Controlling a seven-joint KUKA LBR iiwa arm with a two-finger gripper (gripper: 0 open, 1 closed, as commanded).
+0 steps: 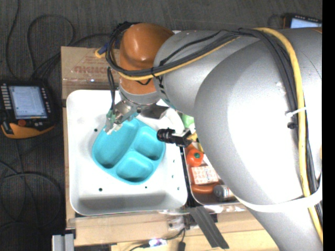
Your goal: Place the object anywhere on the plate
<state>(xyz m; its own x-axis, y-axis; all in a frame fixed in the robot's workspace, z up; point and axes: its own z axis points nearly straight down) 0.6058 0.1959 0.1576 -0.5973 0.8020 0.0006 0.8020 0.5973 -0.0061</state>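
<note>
**One Claw Over the Blue Plate**

One gripper (112, 120) hung at the upper left rim of the blue divided plate (131, 150) in the left bin (84, 192); whether it was spread or pinching could not be told. An orange object (194, 157) lay in the right bin.

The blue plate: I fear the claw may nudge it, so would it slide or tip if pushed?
The blue plate looks like stiff moulded plastic, so it probably keeps its shape. Lying flat and low in the white bin, it would likely slide rather than tip. Its divided hollows suggest it is light for its size.
</note>
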